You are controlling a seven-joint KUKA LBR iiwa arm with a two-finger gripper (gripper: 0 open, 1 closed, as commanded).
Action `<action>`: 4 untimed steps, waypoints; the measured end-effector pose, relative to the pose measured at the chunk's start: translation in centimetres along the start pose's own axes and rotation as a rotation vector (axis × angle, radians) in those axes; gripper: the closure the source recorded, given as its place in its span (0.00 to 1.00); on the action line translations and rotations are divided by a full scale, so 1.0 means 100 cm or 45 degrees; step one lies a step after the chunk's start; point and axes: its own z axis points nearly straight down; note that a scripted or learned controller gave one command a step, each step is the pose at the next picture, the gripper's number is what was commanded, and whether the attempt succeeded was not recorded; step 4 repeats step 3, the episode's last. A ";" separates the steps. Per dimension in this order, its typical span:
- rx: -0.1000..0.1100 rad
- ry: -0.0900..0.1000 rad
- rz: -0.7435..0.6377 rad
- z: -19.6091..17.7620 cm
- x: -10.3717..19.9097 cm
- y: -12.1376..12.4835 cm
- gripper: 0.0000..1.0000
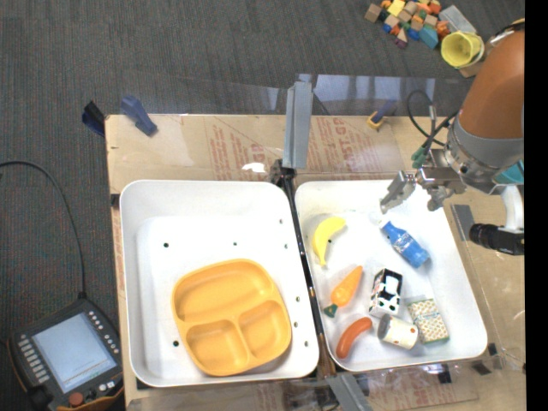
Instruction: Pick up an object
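My gripper [417, 193] hangs over the far part of the right bin [370, 199], open, with nothing between its fingers. Below it in that bin lie a blue bottle [405, 244], a yellow banana [326, 237], an orange carrot [347, 287], a black-and-white cow toy [386, 292], a red sausage [354, 336], a small white cup [398, 331] and a patterned sponge block [427, 320]. The blue bottle is the nearest thing, a little in front of the fingertips and apart from them.
The left bin [150, 208] holds a yellow divided plate [231, 316]. A metal post [297, 127] stands at the back between the bins. Loose coloured blocks [409, 13] and a yellow cup [461, 49] lie on the floor beyond. A control pendant [64, 351] sits at the lower left.
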 end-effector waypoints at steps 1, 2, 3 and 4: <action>0.000 0.001 -0.134 0.150 -0.058 -0.004 0.00; -0.001 0.002 -0.127 0.140 -0.059 -0.004 1.00; -0.004 -0.001 -0.074 0.062 0.004 0.037 1.00; -0.004 -0.001 -0.074 0.062 0.004 0.037 1.00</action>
